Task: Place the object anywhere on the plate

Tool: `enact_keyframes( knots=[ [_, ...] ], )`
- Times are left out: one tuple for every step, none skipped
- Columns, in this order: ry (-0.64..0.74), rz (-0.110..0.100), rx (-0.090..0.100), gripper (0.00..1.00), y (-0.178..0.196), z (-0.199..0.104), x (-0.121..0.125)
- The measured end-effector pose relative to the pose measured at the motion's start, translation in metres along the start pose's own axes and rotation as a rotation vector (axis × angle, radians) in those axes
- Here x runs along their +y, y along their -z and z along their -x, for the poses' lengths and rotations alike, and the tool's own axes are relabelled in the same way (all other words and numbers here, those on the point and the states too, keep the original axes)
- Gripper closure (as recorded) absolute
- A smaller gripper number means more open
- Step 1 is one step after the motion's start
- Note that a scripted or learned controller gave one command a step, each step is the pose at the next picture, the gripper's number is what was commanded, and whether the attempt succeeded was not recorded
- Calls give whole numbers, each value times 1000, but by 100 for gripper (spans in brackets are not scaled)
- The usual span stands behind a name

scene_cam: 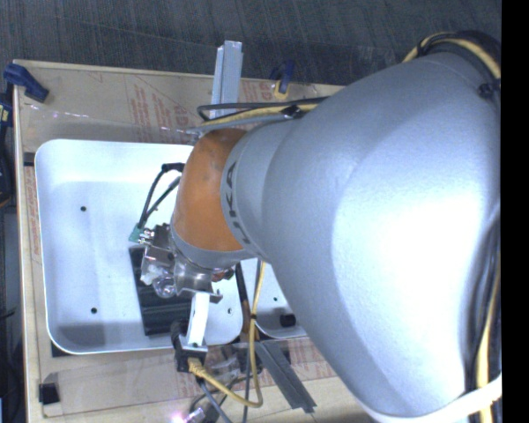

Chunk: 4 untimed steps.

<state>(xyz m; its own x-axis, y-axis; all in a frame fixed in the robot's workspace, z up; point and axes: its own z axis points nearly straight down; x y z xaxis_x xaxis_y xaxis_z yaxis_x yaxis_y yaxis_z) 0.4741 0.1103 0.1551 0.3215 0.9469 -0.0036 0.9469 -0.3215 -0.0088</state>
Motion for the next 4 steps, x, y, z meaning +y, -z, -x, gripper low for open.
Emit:
enact_keyframes(
  knots=[
    [149,4,1,100,35,7,34],
    [24,3,1,100,79,-61,12],
    [128,0,1,100,68,-17,47],
    [466,9,3,100,94,-50,143]
  ],
)
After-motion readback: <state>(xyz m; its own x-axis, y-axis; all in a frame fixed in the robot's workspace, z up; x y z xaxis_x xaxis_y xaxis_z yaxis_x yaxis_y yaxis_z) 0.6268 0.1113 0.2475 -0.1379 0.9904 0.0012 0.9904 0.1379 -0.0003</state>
